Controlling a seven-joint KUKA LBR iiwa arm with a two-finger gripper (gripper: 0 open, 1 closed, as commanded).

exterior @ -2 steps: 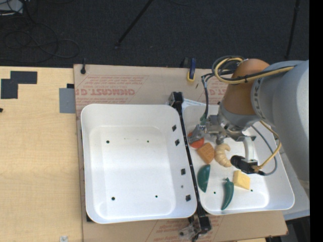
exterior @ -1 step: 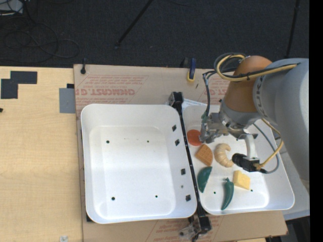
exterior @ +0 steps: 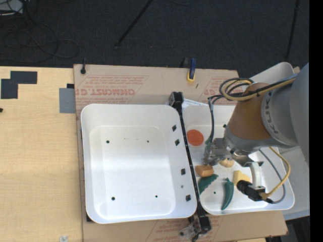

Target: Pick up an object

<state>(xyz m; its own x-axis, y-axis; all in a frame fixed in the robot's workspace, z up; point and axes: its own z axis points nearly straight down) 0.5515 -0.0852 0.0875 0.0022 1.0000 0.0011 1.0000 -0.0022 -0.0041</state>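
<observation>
While the arm reaches in from the right edge of the frame, the scene reads as follows.

Arm: grey KUKA arm (exterior: pixel 282 110) with an orange band (exterior: pixel 247 120) above the wrist, bent down over the right bin in the middle right of the frame.
Gripper: gripper (exterior: pixel 218 157) low inside the right bin; whether it is spread or pinched together cannot be told, since the wrist hides it from above.
Cables: dark and yellow cables (exterior: pixel 237 87) loop over the top of the orange band; another yellow cable (exterior: pixel 280 180) curls beside the wrist toward the lower right.
Right bin: white bin (exterior: pixel 287 200) in the lower right, partly covered by the arm.
Orange disc: round orange piece (exterior: pixel 195 137) near the bin's left wall, just up and left of the gripper.
Tan piece: small tan lump (exterior: pixel 204 171) just below the gripper, beside the divider.
Green pieces: one dark green curved piece (exterior: pixel 206 183) touching the tan lump's lower side; a second green piece (exterior: pixel 227 194) to its right, near the bin's front.
Yellow piece: small yellow object (exterior: pixel 241 177) right of the green ones, next to a black fitting (exterior: pixel 247 189).
Left bin: white bin (exterior: pixel 91 135) in the centre of the frame, its floor showing small dark dots.
Divider: black strip (exterior: pixel 184 155) with clips between the two bins.
Bench: cardboard sheet (exterior: pixel 126 87) with red print under the bins, wooden surface (exterior: pixel 35 160) at the left.
</observation>
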